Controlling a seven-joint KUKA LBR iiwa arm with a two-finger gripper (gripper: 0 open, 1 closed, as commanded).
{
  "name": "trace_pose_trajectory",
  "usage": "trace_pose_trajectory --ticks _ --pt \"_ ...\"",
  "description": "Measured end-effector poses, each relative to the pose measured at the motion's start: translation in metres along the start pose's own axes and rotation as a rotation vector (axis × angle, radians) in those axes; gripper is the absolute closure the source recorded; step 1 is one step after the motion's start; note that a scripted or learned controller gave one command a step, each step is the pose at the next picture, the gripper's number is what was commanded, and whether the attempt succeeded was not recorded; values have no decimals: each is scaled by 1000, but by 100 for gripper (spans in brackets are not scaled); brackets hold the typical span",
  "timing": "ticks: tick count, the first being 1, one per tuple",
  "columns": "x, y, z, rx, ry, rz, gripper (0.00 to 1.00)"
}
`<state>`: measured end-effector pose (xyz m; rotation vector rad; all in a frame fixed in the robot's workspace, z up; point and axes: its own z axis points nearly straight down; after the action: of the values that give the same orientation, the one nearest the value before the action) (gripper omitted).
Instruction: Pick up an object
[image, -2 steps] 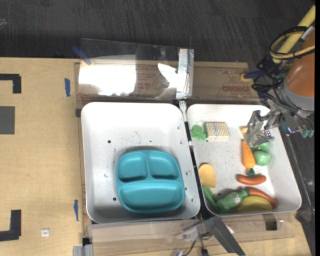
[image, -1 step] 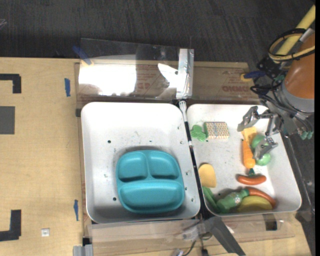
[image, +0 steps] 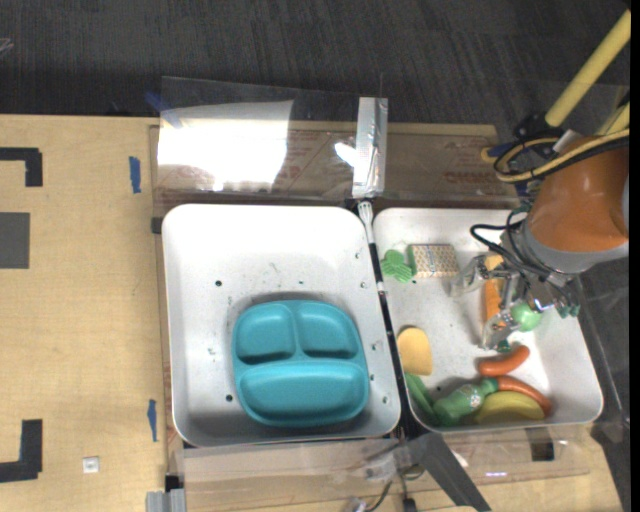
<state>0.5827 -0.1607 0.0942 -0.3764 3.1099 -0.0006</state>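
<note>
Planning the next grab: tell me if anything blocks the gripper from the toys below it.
Nothing visible does. The gripper hangs in the right bin directly over the orange carrot, with the other toys beside it, not on top.

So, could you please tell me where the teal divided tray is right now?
The teal divided tray lies in the left white bin, toward its near edge, just across the divider from the yellow toy in the right bin.

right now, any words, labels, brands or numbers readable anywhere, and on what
None can be read.
Teal tray in the left bin: plain, no marking.
Speckled block in the right bin: dots, no letters made out.
Toy foods such as the yellow piece: no labels.
Cardboard strip behind the bins: faint marks, too blurred to read.
Black marks on the bench: shapes, not letters.
</note>
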Motion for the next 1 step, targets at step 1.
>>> trace_pose_trajectory --ticks 1 --pt "-13 -7 6 2 -1 -20 0"
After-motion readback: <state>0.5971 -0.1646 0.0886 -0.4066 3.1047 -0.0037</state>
